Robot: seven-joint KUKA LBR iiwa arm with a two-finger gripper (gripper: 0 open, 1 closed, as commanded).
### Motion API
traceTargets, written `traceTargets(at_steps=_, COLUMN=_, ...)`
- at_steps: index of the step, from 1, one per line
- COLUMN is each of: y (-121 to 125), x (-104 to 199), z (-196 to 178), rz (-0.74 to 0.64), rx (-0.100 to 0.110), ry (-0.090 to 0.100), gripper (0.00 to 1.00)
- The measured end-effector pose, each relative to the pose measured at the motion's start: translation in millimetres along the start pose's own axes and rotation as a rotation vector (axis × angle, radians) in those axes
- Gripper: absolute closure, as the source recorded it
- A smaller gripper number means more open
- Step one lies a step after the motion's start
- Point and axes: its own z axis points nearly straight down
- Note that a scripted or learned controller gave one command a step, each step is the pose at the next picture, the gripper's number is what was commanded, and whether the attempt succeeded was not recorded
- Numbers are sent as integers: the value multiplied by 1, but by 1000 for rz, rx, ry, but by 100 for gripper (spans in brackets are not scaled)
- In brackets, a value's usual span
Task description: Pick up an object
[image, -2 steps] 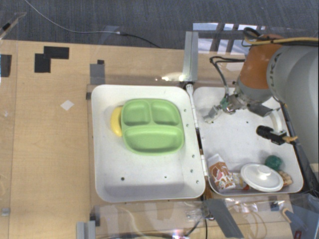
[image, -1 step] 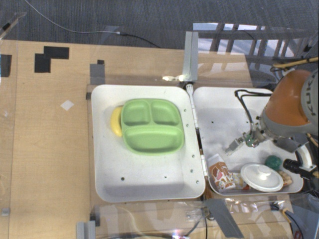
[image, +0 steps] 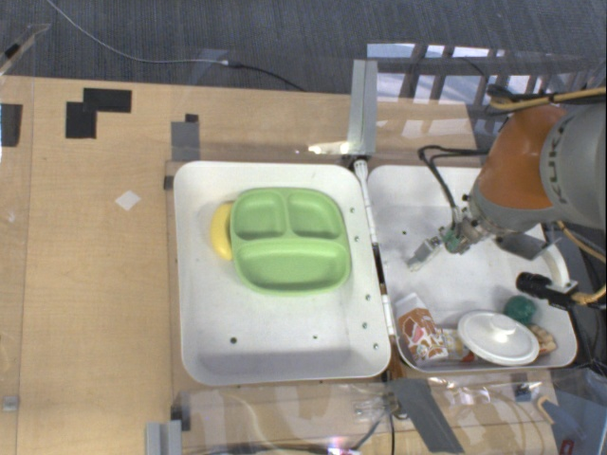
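My gripper (image: 424, 253) hangs low over the middle of the right bin (image: 408, 207), with the arm's orange band (image: 517, 164) above it to the right. Nothing shows between the tips. Along the bin's near edge lie a red and white snack packet (image: 423, 336), a white round bowl (image: 499, 337) and a small dark green object (image: 520, 309). They lie below and to the right of the gripper, apart from it. In the left bin (image: 237, 339) a green divided plate (image: 287, 239) rests partly over a yellow object (image: 220, 232).
A metal divider (image: 373, 254) separates the two bins. Cables (image: 446, 183) loop over the right bin's far side. A small brownish item (image: 545, 337) sits by the bowl at the bin's right corner. Wooden bench top (image: 85, 282) stretches to the left.
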Motion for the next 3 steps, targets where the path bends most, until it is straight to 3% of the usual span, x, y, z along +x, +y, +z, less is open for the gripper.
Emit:
traceTargets(at_steps=1, y=-25, x=29, z=-54, rz=-185, rx=3, ry=2, gripper=0)
traceTargets(at_steps=2, y=-56, x=64, z=-2, rz=-200, rx=-2, ry=-2, gripper=0)
traceTargets(at_steps=3, y=-8, x=17, z=-1, rz=-196, rx=-1, ry=0, gripper=0)
